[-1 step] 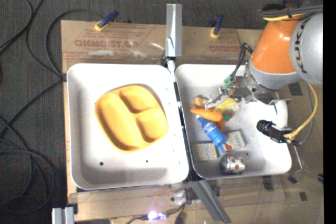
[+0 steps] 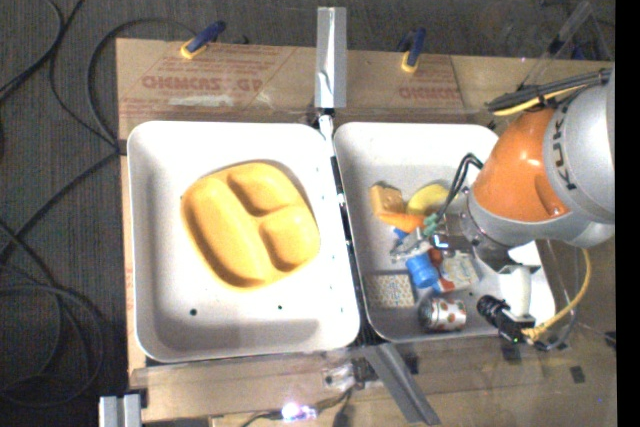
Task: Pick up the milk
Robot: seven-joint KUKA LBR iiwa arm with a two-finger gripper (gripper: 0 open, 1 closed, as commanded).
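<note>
Milk, we think the pale box [image 2: 457,267] in the pile in the right bin [image 2: 400,150], lower right of the frame, is not lifted yet; the claw [image 2: 441,241] hangs right by it, open or shut we cannot tell.

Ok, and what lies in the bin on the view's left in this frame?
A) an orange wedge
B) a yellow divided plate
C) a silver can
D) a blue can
B: the yellow divided plate lies in the bin on the view's left, while the blue can and the silver can sit in the other bin.
</note>
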